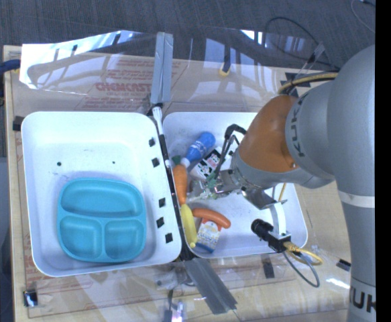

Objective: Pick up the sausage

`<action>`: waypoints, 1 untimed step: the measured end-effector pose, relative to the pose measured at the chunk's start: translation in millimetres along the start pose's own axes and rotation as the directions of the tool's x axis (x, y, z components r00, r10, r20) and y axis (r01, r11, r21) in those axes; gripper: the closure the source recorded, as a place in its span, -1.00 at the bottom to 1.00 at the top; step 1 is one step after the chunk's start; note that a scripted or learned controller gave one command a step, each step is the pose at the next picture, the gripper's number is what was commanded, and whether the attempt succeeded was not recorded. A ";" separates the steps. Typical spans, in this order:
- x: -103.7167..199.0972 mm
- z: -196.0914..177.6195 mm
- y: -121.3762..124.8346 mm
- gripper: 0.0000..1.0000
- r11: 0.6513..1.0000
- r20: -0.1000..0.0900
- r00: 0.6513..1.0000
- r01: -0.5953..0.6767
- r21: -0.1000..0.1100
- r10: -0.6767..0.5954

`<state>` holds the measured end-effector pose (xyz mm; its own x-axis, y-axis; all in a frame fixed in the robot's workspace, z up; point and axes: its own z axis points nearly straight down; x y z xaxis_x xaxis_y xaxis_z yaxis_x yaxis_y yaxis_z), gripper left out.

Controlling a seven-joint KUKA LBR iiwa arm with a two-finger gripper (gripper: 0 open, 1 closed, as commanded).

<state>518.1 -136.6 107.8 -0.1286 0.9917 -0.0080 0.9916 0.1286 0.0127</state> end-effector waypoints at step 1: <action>0.1 0.0 0.0 -1.00 1.000 0.000 1.000 0.000 0.000 0.000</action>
<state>518.1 -136.6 107.9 -0.1285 0.9917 -0.0082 0.9916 0.1286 0.0129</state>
